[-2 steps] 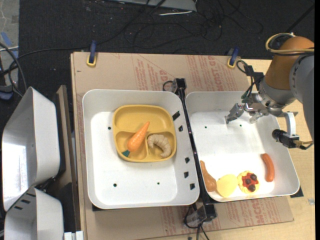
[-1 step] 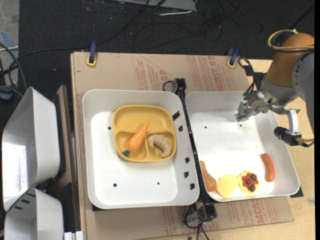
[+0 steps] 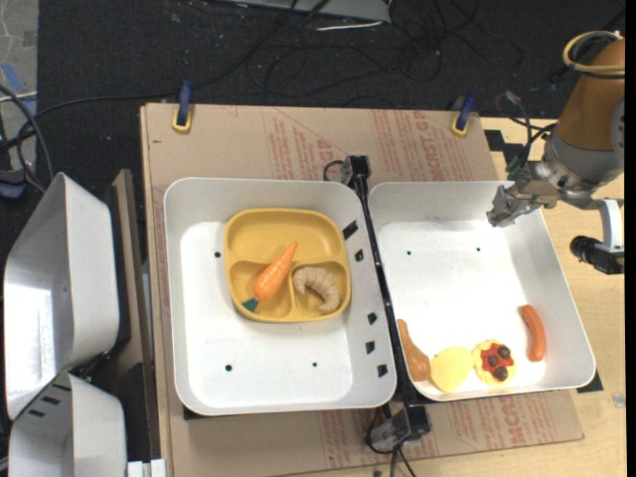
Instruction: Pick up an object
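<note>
Well below the gripper (image 3: pixel 503 213) (finger spread cannot be told), a sausage (image 3: pixel 534 332) is being left untouched.

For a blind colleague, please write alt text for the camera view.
The end effector hangs over the right bin's far corner, with toy foods along its near edge. In the left bin, a yellow plate holds a carrot and a shrimp.

Arm (image 3: pixel 593 107): orange band above a grey wrist section. Gripper (image 3: pixel 505 210) is dark grey metal, blocky. A yellow cable loops at the top.
</note>
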Controlling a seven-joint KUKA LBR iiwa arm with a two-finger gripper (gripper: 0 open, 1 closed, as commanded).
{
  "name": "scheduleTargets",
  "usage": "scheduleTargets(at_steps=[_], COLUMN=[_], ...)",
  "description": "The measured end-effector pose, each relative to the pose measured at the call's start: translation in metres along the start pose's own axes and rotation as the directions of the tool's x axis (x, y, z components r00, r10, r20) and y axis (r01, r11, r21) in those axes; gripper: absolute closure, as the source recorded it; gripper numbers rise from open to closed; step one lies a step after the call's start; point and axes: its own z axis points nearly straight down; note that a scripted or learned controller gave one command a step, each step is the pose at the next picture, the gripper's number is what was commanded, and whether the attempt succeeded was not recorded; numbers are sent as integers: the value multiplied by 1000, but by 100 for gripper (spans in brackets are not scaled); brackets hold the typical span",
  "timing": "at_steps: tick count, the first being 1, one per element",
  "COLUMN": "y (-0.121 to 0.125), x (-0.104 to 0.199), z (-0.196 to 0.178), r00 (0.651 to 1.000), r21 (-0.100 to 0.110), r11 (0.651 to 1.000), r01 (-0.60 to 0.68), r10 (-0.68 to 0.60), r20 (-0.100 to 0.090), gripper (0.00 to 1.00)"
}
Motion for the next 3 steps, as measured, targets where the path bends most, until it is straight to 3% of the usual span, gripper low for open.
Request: scheduleTargets(at_steps=[2, 3], y=[13, 11], x=[1, 49], z=[-114, -99], r00=[1000, 1000], r21=[-1, 8], r11=[1000, 1000], r01=[5, 8], r10=[-5, -8], r20=[0, -4], gripper=[100, 100])
